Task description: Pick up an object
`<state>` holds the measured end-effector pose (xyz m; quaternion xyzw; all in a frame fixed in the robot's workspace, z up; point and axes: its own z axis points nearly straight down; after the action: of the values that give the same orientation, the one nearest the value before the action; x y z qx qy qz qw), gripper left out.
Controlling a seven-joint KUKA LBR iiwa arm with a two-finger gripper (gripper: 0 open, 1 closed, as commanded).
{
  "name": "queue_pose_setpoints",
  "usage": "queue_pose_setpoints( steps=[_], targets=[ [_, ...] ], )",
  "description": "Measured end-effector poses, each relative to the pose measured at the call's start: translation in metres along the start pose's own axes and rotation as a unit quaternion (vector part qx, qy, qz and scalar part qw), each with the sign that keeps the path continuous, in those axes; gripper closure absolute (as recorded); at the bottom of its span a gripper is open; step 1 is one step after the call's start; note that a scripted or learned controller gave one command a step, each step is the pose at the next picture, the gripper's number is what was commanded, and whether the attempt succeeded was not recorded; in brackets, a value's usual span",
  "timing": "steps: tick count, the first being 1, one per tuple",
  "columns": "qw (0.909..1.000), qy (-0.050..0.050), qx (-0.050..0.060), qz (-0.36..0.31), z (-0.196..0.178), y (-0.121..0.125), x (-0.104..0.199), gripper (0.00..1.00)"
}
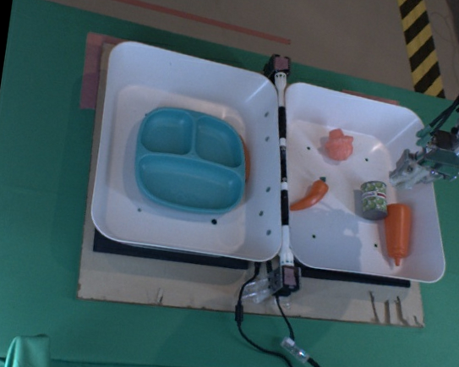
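So the gripper (409, 171) hangs over the right bin (347, 254), up near that bin's far right rim. Can't tell whether it's open or shut from this angle, and nothing is visibly in it.

Closest stuff to it: a small green-labelled can (372, 199) just below and a bit to its left in the view, and an orange carrot-shaped toy (398, 232) right beside the can, touching or near enough. Further to its left there's a little orange chili pepper (311, 194), and a pink lumpy toy (339, 144) roughly level with the gripper, well off to its left. The other bin (187, 69) just has a teal divided plate (190, 161).

My guess is the can or the carrot is the target. The carrot's long axis runs almost straight up-down in the view, thick end toward the gripper, thin tip pointing away at the near rim. The can looks like it's standing upright.

What could go wrong, imo: those two are packed so close that coming down on one may knock the other, or a finger lands on top instead of alongside. A round can also likes to squirt out of a pinch. And the gripper's near the rim, so clipping the wall is possible.
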<state>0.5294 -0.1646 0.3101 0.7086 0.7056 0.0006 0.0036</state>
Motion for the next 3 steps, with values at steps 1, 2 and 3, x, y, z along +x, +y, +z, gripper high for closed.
queue_pose_setpoints(
  steps=[1, 2, 3],
  targets=[
    [1.0, 0.0, 0.0, 0.0, -0.016, 0.019, -0.023, 1.0],
    [1.0, 0.001, 0.0, -0.001, -0.049, 0.06, -0.023, 1.0],
    [1.0, 0.0, 0.0, -0.001, -0.045, 0.171, 0.01, 1.0]
  ],
)
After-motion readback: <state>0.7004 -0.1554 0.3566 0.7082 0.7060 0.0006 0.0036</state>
